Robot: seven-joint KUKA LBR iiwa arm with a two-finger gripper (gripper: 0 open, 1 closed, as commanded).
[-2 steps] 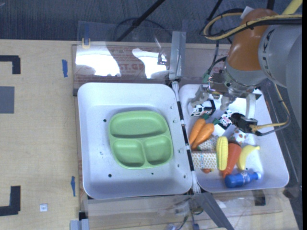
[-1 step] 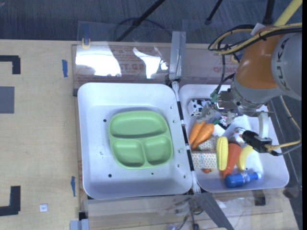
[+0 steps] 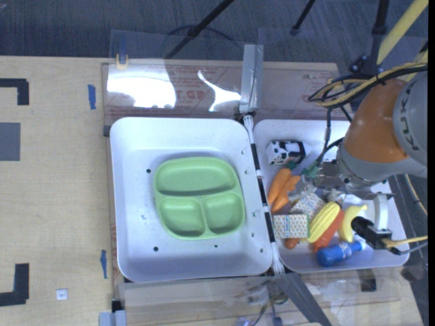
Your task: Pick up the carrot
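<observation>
The orange carrot lies at the left side of the right bin, close to the divider between the bins. My gripper hangs low over that bin just right of the carrot, under the orange wrist band. The wrist hides the fingers, so nothing shows whether anything sits between them.
The right bin also holds a black-and-white cow toy, a corn cob, a banana, a blue bottle and a patterned packet. A green divided plate sits in the left bin.
</observation>
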